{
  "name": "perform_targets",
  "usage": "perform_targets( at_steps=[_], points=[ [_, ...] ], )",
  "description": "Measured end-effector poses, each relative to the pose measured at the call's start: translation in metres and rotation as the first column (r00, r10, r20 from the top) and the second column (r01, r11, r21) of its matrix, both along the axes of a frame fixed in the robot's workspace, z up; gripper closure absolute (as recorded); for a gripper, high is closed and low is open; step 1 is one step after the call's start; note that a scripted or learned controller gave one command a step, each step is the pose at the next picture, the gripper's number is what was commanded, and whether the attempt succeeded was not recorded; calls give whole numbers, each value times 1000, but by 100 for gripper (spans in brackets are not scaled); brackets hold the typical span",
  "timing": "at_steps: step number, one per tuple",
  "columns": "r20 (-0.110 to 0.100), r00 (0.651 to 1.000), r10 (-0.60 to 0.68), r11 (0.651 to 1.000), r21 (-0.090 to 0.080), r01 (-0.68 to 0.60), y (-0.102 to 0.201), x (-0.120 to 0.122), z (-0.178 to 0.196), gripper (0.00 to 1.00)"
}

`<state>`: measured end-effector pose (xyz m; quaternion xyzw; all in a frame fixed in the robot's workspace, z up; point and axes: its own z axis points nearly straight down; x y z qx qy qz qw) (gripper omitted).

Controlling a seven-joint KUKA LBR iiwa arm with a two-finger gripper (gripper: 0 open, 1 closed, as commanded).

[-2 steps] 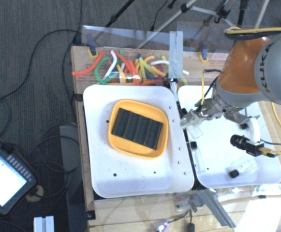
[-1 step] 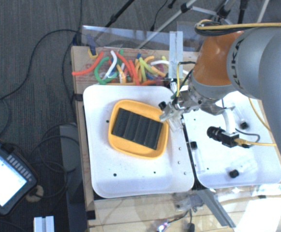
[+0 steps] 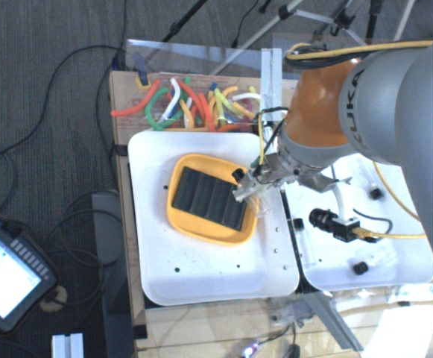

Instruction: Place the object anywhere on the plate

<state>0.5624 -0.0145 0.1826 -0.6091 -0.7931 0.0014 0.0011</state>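
Observation:
A yellow plate [image 3: 177, 216] with rounded corners lies in the left bin [image 3: 201, 278], towards its back. A dark ribbed rectangular object [image 3: 205, 198] rests flat on the plate and covers most of its inside. My gripper [image 3: 247, 190] hangs over the plate's right rim, close to the object's right end. The wrist hides the spot where the gripper meets the plate.
The right bin [image 3: 402, 256] holds two small black pieces [image 3: 375, 193] [image 3: 359, 267]. A tangle of coloured tubes [image 3: 194, 103] lies behind the left bin. The arm [image 3: 350, 103] spans the right bin's back half. Bare white floor shows in the left bin's front half.

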Motion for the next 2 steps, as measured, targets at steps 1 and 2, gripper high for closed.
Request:
perform_targets(
  at_steps=[1,2],
  points=[
    [1,991,135,991,0,-135,39,35,0,100],
    [2,991,134,991,0,-134,39,35,0,0]
  ],
)
